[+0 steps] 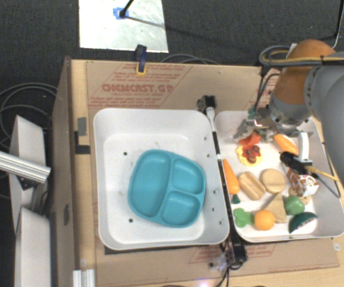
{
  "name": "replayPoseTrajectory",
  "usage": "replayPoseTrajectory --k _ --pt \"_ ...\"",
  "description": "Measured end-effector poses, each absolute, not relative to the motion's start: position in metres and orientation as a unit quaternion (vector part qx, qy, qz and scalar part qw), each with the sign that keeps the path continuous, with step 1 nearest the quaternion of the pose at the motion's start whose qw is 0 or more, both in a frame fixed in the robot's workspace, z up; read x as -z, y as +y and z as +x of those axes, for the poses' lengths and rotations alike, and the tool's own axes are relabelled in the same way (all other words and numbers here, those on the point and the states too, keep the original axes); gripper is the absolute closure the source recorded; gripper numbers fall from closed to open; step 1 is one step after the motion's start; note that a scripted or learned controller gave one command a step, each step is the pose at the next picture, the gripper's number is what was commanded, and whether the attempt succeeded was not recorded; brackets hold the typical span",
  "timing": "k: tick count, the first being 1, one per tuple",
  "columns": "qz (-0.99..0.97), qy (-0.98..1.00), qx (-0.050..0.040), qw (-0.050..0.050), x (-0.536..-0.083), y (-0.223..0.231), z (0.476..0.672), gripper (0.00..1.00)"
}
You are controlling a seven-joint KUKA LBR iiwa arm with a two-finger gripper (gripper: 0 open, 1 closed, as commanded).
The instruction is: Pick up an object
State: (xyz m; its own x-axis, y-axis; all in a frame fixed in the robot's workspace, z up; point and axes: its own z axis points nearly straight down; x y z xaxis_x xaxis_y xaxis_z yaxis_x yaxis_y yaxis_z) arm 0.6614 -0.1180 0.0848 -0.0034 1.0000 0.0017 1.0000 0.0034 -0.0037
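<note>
1. Toy food pieces, the candidates for picking, lie together in the right white shallow bin (333,220); none is lifted off its floor.
2. A red and yellow toy piece (249,151) lies near the bin's upper left, just below the tool (251,126).
3. A long orange toy carrot (230,176) lies along the bin's left edge, beside the divider between the two bins.
4. Two tan bread-like pieces sit mid-bin: an oblong bun (251,185) and a rounder roll (273,180) just to its right.
5. Along the bin's lower edge rest a round orange fruit (264,220), a green leafy piece (242,217) to its left, a green round piece (294,205) and a dark green wedge (302,221) to its right.
6. A small orange piece (285,143) lies near the upper right, close to the arm's wrist.
7. The grey arm (333,94) comes in from the right, and its tool hangs low over the bin's upper left corner.
8. I cannot tell how wide the tool stands, and nothing is seen gripped in it.
9. The left white shallow bin (109,160) holds a blue plastic plate with three compartments (166,187), lying flat.
10. Both bins rest on a brown cardboard-covered counter (160,82).
</note>
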Motion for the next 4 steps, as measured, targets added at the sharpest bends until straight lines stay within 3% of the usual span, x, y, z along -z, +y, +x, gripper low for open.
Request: replayPoseTrajectory --k 2,4 --pt "-0.707 -0.708 -0.0003 -0.001 -0.084 -0.109 0.647 0.0" --pt "-0.706 -0.708 0.0011 -0.001 -0.085 -0.117 0.654 0.0"
